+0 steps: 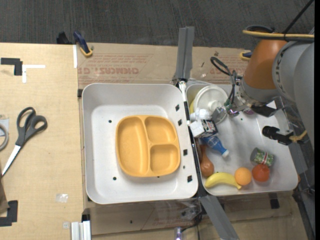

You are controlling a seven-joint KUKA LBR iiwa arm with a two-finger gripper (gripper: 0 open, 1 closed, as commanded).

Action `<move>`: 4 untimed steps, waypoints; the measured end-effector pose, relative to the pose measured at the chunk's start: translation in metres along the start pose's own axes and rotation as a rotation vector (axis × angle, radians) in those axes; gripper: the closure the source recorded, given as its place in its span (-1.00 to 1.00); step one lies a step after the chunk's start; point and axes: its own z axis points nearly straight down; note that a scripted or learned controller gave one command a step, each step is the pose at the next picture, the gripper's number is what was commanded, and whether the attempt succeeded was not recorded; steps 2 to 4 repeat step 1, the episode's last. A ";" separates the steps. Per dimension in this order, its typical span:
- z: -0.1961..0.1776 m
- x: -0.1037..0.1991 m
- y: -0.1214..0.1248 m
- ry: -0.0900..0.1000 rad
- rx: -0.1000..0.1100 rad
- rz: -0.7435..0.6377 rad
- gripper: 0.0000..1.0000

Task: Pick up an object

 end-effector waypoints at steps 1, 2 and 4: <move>0.001 -0.009 -0.063 0.001 0.000 -0.086 -1.00; 0.001 -0.009 -0.063 0.001 0.000 -0.086 -1.00; 0.001 -0.009 -0.063 0.001 0.000 -0.086 -1.00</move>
